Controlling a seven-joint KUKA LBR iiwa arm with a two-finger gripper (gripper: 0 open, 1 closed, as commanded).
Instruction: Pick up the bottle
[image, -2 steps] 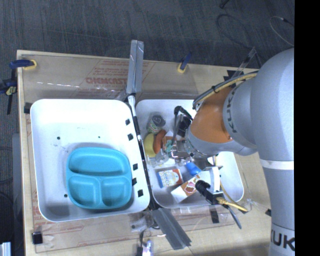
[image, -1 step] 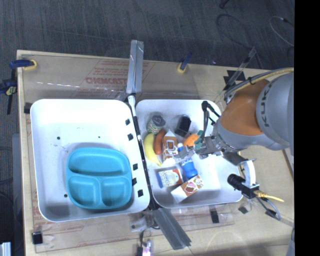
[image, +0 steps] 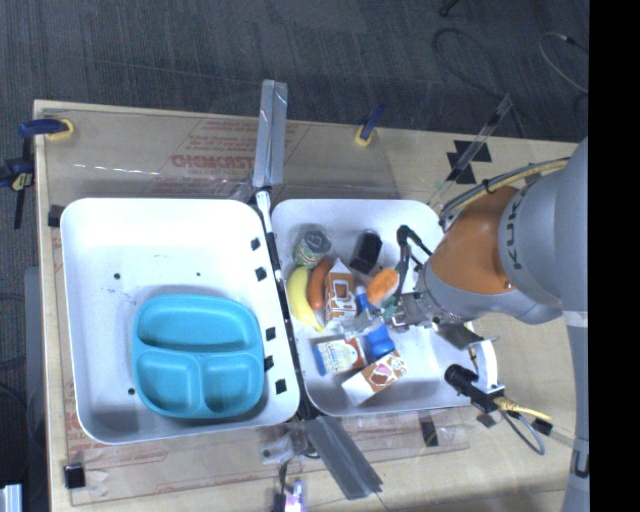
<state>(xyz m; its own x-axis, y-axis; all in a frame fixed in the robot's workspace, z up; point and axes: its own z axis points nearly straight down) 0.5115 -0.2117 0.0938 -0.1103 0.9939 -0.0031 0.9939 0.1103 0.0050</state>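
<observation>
Taking the right bin (image: 425, 215) as the landmark, the things nearest the camera inside it are a small carton (image: 376, 376) with a red and white print by its near wall and a blue and white packet (image: 340, 354) just left of that. Beyond them, around the bin's middle, a clear, crumpled-looking bottle (image: 362, 318) lies on its side among the clutter; its shape is hard to make out, with a blue piece (image: 378, 343) just on its near side and an orange ball (image: 382, 285) on its far side. Left of the bottle lie a banana (image: 300, 296) and a red sausage-shaped thing (image: 318, 284), the banana along the bin's left wall. The jaws (image: 405, 312) sit low over the bin's middle right, just beside the bottle, but how far open they are cannot be told. Farther back are a black block (image: 366, 251) and a grey can (image: 313, 243). Left of the right bin, the other bin (image: 90, 230) holds a blue divided tray (image: 200, 355).
</observation>
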